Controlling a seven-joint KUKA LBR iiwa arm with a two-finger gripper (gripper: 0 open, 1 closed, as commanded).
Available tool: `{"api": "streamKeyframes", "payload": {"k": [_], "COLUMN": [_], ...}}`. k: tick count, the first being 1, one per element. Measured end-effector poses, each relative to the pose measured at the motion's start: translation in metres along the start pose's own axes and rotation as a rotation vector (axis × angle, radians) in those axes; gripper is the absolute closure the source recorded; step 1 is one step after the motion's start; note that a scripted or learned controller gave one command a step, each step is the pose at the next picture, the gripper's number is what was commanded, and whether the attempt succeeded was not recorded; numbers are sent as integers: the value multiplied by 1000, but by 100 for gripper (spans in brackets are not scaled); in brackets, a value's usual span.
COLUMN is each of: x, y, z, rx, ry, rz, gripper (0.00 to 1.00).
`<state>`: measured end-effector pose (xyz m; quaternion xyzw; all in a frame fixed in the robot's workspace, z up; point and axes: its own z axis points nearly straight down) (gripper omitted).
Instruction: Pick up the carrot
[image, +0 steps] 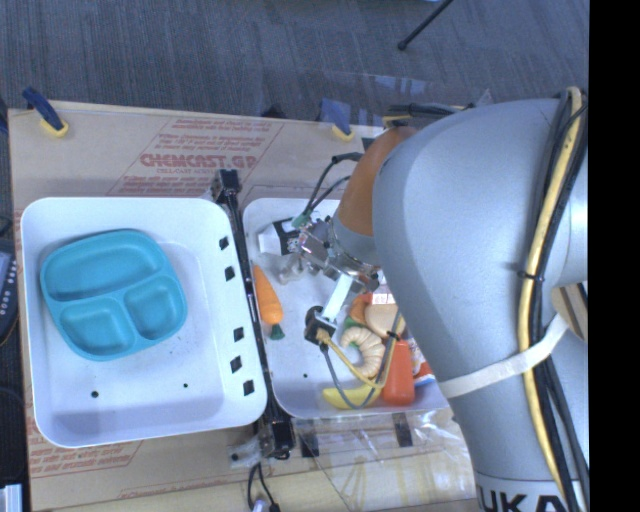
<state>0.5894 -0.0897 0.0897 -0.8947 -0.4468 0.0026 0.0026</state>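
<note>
Carrot (266, 297) lies in the bin on the view's right (300, 385), close along its left wall, green end toward the bench's near edge. Your gripper (293, 262) hangs just beside the carrot's far tip; you cannot tell whether it is spread or closed. Under the arm you see a tan bread-like piece (366, 345), a banana (342, 397) and an orange-red item (398, 378). The other bin (130, 405) holds a blue divided plate (112, 292).

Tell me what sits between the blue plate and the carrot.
In the camera view, nothing loose: only bare floor of the left bin and the two bins' adjoining rims separate the blue plate from the carrot.
</note>
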Motion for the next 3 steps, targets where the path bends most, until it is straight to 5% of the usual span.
{"api": "streamKeyframes", "payload": {"k": [1, 2, 3], "x": [36, 10, 10], "y": [-72, -76, -115], "z": [-104, -100, -99], "rx": [-5, 1, 2], "ry": [7, 0, -1], "rz": [193, 576, 717], "gripper": [0, 0, 0]}}
